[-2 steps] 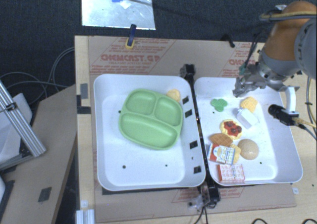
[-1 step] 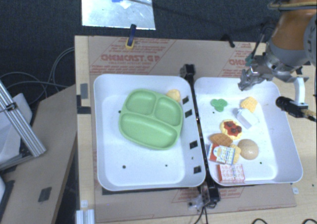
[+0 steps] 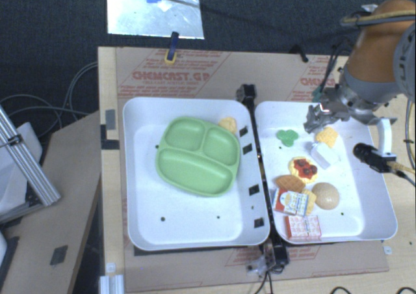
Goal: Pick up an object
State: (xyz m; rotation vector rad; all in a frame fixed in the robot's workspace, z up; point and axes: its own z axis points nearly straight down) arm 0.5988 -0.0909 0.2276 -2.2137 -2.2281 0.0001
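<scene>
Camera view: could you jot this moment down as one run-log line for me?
gripper: above right bin, near yellow toy | grasp: none seen | left bin: green divided plate | task: not yet done

We see the arm [image 3: 380, 58] as a thick, rounded body: a broad orange band up top, smooth pale grey casing on its right side and below it. Dark thin cables run down its left side toward the wrist. Under the grey casing sits a darker metallic gripper [image 3: 320, 119], angular and blocky, its small parts too blurred for us to make out.
</scene>
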